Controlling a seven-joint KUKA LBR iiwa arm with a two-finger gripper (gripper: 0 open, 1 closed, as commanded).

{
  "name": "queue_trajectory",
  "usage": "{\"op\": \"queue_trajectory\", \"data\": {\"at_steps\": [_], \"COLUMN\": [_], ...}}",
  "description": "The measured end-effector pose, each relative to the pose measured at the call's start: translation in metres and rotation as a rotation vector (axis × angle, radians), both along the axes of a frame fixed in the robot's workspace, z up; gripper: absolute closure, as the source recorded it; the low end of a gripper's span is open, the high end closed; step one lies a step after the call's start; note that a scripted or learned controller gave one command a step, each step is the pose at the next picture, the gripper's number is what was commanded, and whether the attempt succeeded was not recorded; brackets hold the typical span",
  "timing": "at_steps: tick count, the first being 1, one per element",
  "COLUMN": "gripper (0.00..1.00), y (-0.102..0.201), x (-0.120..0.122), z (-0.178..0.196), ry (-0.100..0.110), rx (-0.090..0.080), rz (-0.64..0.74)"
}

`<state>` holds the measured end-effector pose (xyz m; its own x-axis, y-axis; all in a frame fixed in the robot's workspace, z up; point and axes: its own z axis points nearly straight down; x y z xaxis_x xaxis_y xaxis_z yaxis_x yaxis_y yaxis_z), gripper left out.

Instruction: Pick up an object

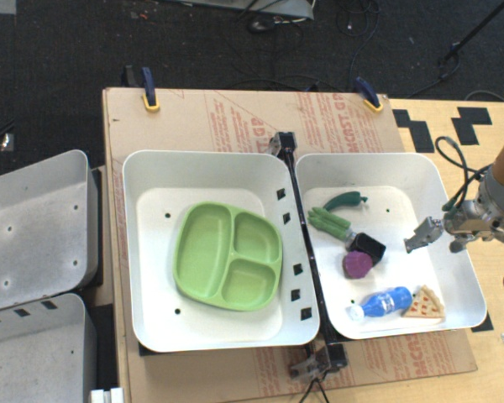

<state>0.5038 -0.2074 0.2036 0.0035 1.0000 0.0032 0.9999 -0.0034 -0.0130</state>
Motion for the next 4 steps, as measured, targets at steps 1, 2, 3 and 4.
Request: {"op": "queue_trajectory", "data": {"at_steps": [1, 2, 3, 4], "gripper": [0.00, 0.00, 0.00, 0.00], "y": [0.000, -0.007, -0.008, -0.008], "x": [0.003, 0.003, -0.002, -0.002], "z": [0.007, -0.040, -0.103, -0.112], "ry": [-0.013, -0.010, -0.008, -0.011], "rx": [-0.004, -0.002, -0.001, -0.002], "rz": [0.004, 0.002, 0.002, 0.003]}}
